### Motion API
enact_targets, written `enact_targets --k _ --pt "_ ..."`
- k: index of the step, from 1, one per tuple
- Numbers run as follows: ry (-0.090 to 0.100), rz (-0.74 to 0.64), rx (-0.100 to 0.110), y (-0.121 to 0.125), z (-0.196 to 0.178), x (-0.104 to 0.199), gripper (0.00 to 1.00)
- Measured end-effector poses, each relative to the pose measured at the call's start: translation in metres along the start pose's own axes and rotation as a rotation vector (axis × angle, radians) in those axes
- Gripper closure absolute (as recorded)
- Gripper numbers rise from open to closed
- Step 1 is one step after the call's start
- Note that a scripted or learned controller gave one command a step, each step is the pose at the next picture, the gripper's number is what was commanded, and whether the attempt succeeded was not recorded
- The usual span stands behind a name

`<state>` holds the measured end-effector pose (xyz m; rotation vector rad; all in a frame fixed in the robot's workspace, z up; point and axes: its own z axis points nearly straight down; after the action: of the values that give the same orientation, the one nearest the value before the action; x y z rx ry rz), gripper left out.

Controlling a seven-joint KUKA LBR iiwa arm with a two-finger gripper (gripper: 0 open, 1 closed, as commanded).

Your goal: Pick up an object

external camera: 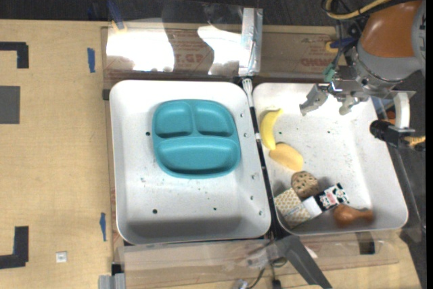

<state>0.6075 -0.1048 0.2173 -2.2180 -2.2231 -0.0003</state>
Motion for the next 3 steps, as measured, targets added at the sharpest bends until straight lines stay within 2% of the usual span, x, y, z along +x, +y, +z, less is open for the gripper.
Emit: enact_targets --k 1,2,3 --pt "0.002 -0.222 0.003 -0.017 0.034 0.088 0.0" --pt "-0.004 -0.315 -0.004 0.016 0.125 0.005 0.0" --pt "-0.003 -0.423 -0.015 0.063 0.025 0.063 0.0"
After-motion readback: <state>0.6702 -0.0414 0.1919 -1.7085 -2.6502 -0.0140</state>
